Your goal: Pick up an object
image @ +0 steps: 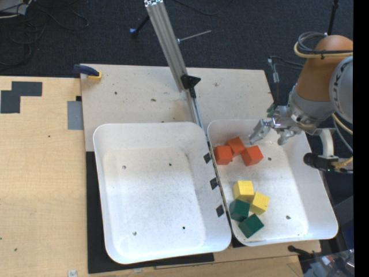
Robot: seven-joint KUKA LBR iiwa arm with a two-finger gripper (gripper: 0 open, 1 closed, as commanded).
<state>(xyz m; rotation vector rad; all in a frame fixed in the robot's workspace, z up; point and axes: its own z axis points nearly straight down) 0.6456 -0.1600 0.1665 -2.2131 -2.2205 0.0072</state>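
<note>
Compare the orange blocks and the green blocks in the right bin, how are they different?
The orange blocks are three, the green blocks two. The orange blocks lie at the far end of the right bin, close below the tool; the green blocks lie at the near end, beside the yellow blocks. Both are small cubes, tightly clustered.

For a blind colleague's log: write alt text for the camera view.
A grey and orange robot arm's open gripper hovers over the right bin, just beside three orange blocks. Nearer the camera lie two yellow blocks and two green blocks; nothing is held.
</note>
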